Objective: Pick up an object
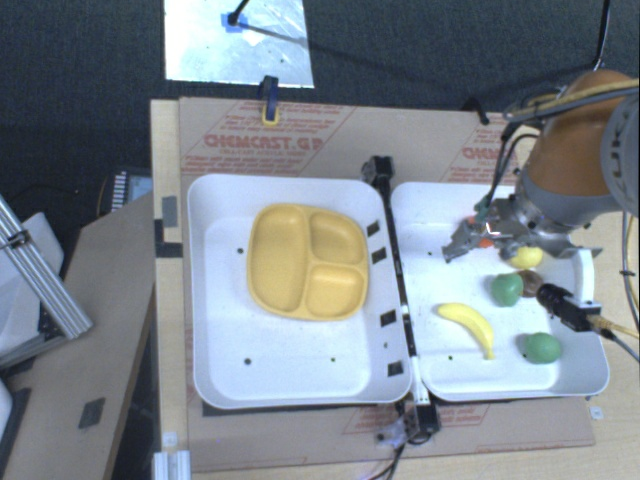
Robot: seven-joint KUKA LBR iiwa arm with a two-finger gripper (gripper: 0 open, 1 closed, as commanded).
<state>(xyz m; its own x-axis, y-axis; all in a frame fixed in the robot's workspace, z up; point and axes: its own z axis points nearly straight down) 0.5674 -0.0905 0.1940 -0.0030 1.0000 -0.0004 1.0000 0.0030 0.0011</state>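
The right bin (440, 208) holds a yellow banana (467, 324) near its front middle. Behind the banana lies a green round fruit (506, 288), and a second green fruit (543, 348) sits at the front right. A small yellow fruit (527, 258) lies just under the arm's wrist. My gripper (458, 248) hangs low over the back middle of the right bin, left of the yellow fruit and behind the banana, and I see nothing held in it.
A yellow divided plate (305, 261) lies in the middle of the left bin (215, 368). A black ridge (392, 268) separates the two bins. The arm's orange-banded body (575, 153) covers the right bin's back right corner.
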